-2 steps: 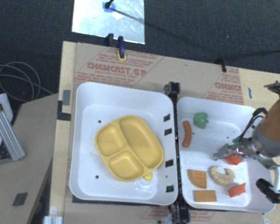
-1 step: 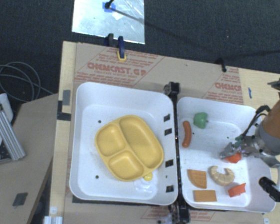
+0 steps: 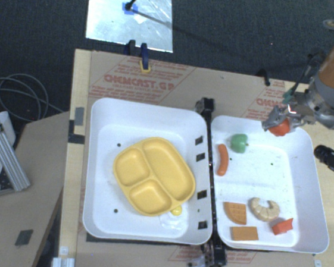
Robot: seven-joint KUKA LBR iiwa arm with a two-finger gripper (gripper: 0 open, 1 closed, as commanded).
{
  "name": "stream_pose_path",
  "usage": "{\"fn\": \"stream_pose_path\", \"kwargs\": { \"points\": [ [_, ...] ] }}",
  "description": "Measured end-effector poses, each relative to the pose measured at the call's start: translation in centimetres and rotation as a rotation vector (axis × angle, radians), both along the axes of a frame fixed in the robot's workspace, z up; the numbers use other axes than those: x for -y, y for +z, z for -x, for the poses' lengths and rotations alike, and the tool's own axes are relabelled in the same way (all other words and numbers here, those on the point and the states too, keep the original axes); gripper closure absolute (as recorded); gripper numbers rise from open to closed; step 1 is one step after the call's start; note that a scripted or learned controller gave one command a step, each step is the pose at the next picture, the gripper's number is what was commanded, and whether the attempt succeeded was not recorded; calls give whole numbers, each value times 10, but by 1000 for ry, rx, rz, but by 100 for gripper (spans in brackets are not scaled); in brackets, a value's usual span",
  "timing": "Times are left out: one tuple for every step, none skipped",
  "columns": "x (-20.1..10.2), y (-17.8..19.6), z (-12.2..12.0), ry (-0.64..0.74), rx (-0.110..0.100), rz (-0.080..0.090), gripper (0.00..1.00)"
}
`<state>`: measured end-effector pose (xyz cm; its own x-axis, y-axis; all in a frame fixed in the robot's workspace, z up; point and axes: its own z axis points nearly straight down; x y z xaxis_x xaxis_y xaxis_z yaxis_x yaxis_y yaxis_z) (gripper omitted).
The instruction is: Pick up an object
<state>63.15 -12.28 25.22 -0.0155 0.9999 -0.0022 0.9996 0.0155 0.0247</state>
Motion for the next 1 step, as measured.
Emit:
{"fn": "stream_pose_path", "kwargs": {
  "points": [
    [-49, -25, 17, -7, -25, -3, 100]
  ]
}}
